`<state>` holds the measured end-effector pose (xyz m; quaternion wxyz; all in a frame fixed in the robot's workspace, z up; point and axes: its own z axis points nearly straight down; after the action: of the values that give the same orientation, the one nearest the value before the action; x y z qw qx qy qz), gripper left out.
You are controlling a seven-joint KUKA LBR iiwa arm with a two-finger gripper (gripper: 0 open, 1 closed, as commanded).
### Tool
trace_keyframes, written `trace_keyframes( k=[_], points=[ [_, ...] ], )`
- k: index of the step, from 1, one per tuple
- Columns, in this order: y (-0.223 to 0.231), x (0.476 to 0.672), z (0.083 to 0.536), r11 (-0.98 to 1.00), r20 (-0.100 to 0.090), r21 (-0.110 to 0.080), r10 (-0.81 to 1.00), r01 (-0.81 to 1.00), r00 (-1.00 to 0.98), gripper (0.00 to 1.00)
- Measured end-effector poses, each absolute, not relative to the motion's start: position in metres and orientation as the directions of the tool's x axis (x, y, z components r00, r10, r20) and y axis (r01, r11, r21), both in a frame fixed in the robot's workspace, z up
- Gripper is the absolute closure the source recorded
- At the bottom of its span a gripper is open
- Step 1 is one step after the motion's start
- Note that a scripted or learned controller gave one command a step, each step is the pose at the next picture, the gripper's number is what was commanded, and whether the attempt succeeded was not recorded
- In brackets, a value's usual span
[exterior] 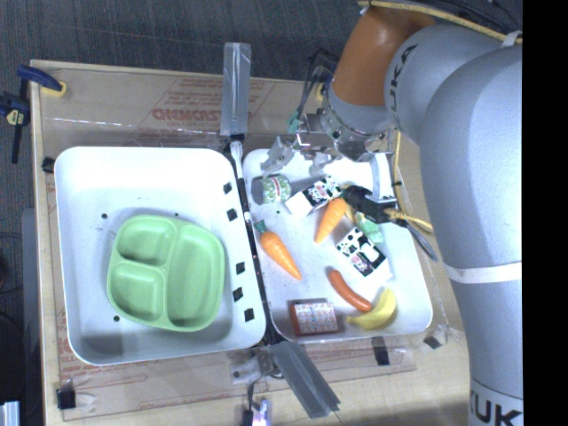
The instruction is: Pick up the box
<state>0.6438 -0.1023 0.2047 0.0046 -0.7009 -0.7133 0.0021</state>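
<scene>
The box is small and reddish-brown. It lies flat against the front wall of the right bin, just left of a banana. My gripper hangs over the back left corner of that bin, just above a small round can. It is well away from the box, with most of the bin's length between them. Nothing shows held in it. The grey arm with its orange band comes in from the upper right and covers the bin's back right corner.
Between gripper and box lie two carrots, two black-and-white patterned packs and a red pepper. The left bin holds a green divided plate. A ridge with black clips separates the bins.
</scene>
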Motion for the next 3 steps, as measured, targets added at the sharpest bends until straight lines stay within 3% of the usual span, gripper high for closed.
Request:
trace_keyframes(
  k=[1,2,3],
  points=[
    [-0.100,0.645,0.215,0.031,0.007,-0.015,0.999,0.999,-0.031,1.00],
    [-0.156,0.632,0.152,-0.209,0.002,-0.011,0.978,0.978,0.209,1.00],
    [-0.192,0.589,0.094,-0.280,0.004,-0.005,0.960,0.960,0.280,1.00]
  ],
)
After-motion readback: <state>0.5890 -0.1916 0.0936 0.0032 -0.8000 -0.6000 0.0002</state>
